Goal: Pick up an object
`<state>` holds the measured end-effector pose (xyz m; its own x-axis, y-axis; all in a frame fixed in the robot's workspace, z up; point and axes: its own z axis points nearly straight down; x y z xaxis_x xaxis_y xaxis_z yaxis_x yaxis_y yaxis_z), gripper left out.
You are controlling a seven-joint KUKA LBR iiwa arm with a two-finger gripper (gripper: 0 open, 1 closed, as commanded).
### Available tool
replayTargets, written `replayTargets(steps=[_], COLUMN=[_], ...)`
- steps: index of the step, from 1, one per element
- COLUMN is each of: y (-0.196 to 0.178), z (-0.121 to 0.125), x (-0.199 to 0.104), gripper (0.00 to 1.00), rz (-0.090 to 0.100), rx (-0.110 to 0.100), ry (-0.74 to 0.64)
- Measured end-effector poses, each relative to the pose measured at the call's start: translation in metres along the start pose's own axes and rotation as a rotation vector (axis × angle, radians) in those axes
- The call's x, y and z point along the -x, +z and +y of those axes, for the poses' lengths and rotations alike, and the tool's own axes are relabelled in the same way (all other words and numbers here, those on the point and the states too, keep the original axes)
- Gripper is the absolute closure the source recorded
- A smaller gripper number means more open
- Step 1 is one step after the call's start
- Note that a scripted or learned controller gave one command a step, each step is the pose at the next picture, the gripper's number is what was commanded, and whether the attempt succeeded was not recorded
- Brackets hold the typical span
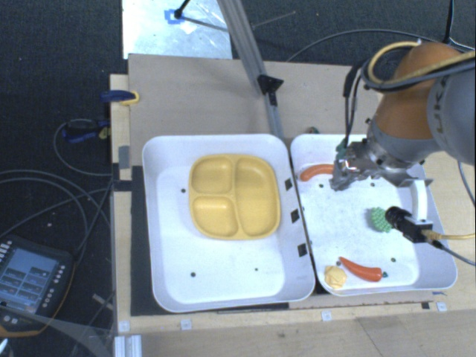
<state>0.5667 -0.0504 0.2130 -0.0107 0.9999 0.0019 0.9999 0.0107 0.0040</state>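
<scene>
In the right bin (327, 222) an orange sausage-shaped piece (315, 172) lies near the back left corner. My gripper (343, 178) hangs just right of its end, low over the bin floor. A green knobbly object (379, 219) sits toward the bin's right side. A red chilli-shaped piece (361, 270) and a small yellow lump (335, 277) lie at the bin's front.
The left bin (171, 274) holds a yellow three-compartment plate (233, 196). A grey pole (245, 36) slants across the bench behind the bins. Black clips (295, 216) sit along the wall between the two bins.
</scene>
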Motion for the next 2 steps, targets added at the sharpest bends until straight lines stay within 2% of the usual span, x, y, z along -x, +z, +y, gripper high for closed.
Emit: replayTargets(steps=[1,2], y=[-0.001,-0.016], z=[0.012,0.025], x=[-0.062,-0.109], gripper=[1.0,1.0], rz=[0.001,0.001], rx=[-0.001,0.0], ry=[-0.002,0.0])
